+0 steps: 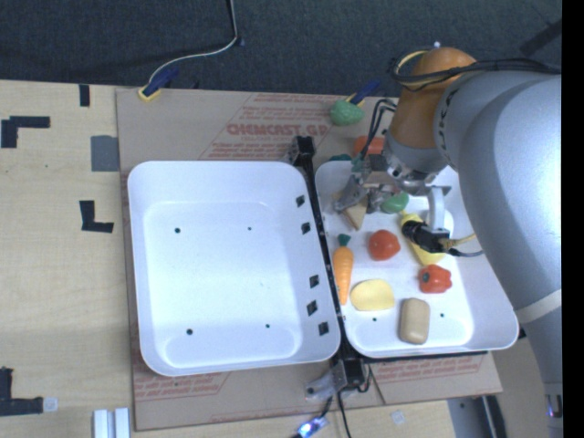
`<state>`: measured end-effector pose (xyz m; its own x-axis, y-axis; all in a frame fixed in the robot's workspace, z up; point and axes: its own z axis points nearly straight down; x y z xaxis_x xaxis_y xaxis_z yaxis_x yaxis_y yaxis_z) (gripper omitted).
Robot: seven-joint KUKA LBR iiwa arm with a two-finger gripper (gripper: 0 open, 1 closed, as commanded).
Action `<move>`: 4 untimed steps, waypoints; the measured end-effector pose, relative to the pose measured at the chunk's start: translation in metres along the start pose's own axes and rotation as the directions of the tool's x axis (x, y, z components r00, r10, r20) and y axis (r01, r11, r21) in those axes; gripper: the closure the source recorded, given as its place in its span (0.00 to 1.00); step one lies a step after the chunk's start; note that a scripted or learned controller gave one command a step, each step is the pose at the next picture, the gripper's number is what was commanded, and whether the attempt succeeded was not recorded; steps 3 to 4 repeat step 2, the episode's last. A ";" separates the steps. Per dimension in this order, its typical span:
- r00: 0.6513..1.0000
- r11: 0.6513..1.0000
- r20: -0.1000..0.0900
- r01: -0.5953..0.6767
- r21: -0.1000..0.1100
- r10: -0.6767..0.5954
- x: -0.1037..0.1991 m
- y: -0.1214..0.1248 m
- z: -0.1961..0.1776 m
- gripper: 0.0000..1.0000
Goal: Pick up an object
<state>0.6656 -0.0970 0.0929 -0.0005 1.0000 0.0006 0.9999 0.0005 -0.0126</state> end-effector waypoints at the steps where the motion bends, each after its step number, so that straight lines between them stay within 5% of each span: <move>1: 1.000 1.000 -0.001 0.008 -0.020 -0.008 0.075 0.003 -0.098 1.00; 2: 1.000 1.000 -0.002 0.008 -0.004 -0.008 0.160 -0.100 -0.089 1.00; 4: 1.000 1.000 -0.002 0.008 -0.004 -0.008 0.160 -0.100 -0.089 1.00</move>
